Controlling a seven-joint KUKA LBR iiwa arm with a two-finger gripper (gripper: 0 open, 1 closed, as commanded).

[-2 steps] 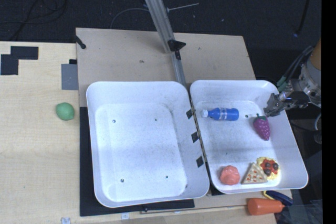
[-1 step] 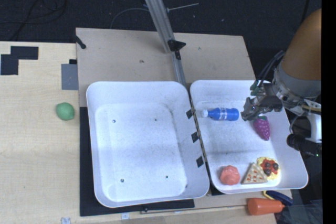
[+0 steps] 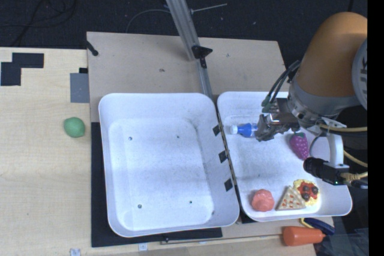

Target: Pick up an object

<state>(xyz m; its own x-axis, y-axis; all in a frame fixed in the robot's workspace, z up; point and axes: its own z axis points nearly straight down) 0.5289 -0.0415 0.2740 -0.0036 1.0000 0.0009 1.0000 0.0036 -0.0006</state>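
My gripper (image 3: 264, 130) hangs over the right bin (image 3: 270, 213), beside a small blue-and-white bottle (image 3: 243, 129) lying on its side near the divider. I cannot tell whether I have hold of it. A purple grape cluster (image 3: 299, 144) lies close by.

one fixed cam, overhead, slanted down on both bins (image 3: 120, 111), mid-range

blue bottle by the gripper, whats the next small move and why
Probably a straight lift to test the grasp. The gripper sits at the blue bottle near the right bin's left wall, but whether it is gripped is unclear.
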